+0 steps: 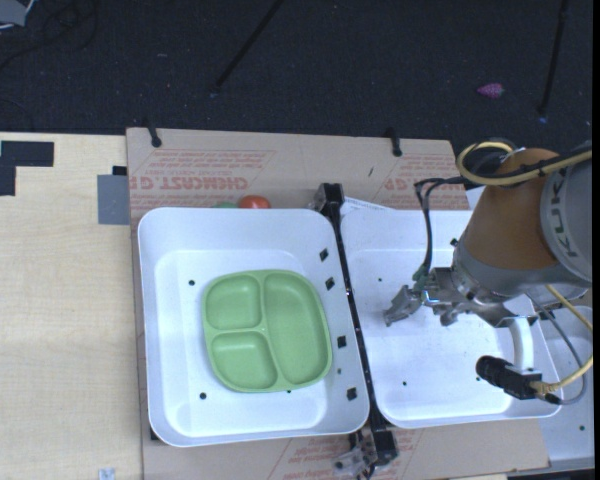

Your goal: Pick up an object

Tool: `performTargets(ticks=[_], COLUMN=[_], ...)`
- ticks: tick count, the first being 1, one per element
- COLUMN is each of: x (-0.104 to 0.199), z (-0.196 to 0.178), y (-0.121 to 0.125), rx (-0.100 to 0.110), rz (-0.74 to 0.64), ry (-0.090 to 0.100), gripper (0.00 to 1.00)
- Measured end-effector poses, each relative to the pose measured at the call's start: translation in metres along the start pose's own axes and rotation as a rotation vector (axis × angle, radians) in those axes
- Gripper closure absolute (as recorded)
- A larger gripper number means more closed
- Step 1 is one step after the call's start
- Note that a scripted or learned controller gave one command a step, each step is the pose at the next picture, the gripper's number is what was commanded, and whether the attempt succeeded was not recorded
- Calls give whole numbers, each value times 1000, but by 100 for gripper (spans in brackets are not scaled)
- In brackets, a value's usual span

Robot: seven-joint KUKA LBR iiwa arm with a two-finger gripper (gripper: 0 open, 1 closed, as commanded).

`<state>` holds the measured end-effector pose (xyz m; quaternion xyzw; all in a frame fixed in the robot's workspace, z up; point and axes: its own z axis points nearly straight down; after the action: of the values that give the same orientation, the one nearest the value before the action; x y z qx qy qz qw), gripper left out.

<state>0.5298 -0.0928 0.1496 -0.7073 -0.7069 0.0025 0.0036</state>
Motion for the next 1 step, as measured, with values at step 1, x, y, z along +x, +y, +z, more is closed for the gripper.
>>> performTargets(ticks=[1], x=[1], z=[44], y=[3], rx=[-1], rz=[-1], ry=[0], gripper=[0])
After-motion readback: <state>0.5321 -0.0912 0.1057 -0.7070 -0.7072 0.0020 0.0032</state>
